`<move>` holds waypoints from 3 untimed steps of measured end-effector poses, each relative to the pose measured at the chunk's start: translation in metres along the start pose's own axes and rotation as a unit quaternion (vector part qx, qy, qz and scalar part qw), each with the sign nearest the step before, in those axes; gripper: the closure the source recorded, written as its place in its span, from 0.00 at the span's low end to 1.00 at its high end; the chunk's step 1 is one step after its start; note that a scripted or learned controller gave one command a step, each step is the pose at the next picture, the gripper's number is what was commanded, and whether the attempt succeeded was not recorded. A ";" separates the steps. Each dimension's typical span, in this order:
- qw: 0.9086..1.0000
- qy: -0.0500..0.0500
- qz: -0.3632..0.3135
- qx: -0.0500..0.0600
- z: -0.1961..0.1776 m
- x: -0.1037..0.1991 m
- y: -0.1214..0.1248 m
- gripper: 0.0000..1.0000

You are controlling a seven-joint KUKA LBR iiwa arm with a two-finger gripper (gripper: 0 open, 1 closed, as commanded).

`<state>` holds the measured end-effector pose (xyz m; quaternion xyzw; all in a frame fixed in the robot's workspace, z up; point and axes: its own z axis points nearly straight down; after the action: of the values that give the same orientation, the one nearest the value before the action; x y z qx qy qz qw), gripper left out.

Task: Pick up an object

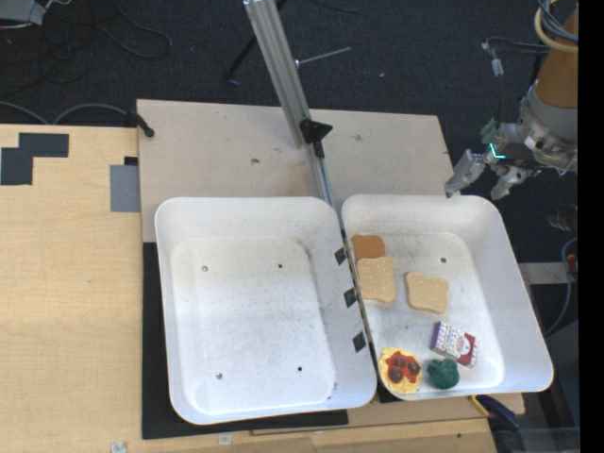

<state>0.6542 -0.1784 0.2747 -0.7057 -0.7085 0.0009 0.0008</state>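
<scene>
Lower right of frame, right bin (pixel 517 281): green lump (pixel 443 374) beside a small yellow plate-like toy (pixel 400 369), a red-and-white packet (pixel 455 343) just above. Mid-bin, two tan bread slices (pixel 377 279) (pixel 427 293); a brown piece (pixel 368 246) touches the left slice. Gripper (pixel 483 174) at upper right, above the bin's far rim, fingers spread, apparently holding nothing.

We look down from one fixed camera above the bench, at a slant and from moderate height. The two white bins sit low in our frame, the left bin (pixel 250 310) beside the right bin (pixel 481 225). Beyond them we see dark floor; the arm (pixel 552 92) enters from our right.
</scene>
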 end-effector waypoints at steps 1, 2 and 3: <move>1.000 0.000 -0.001 0.000 0.000 0.000 0.000 0.00; 1.000 0.001 0.002 0.003 0.064 -0.002 -0.003 0.00; 1.000 0.001 0.002 0.002 0.108 -0.004 -0.005 0.00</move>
<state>0.6491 -0.1830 0.1663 -0.7071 -0.7071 0.0021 0.0030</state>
